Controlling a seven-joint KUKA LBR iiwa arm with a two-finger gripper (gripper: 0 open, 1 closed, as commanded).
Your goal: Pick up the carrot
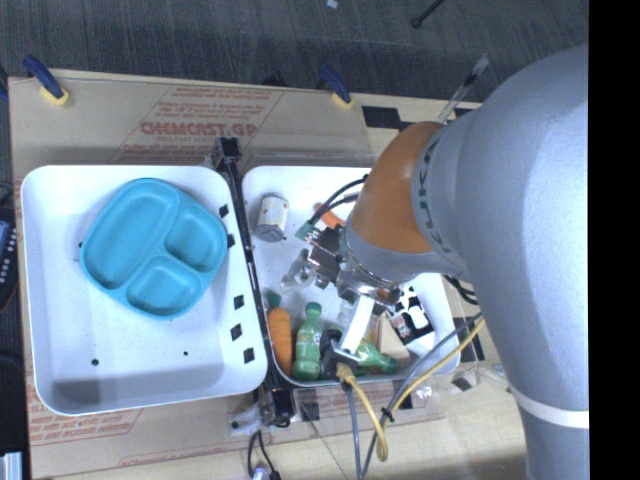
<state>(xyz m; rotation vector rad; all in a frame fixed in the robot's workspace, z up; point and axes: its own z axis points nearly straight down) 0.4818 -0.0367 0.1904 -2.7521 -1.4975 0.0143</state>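
The carrot (281, 337) is orange and lies lengthwise against the left wall of the right bin (262, 183), near its front corner. A green bottle (308, 344) lies right beside it, touching or nearly so. My gripper (311, 271) hangs over the middle of the right bin, a little behind and to the right of the carrot, and apart from it. Nothing shows between its tips. The wrist and the orange band hide much of the bin's right half.
A silver can (270, 217) stands at the back left of the right bin. A second green item (377, 359) and a black-and-white box (411, 320) lie at the front right. The left bin (60, 368) holds a blue divided plate (154, 245).
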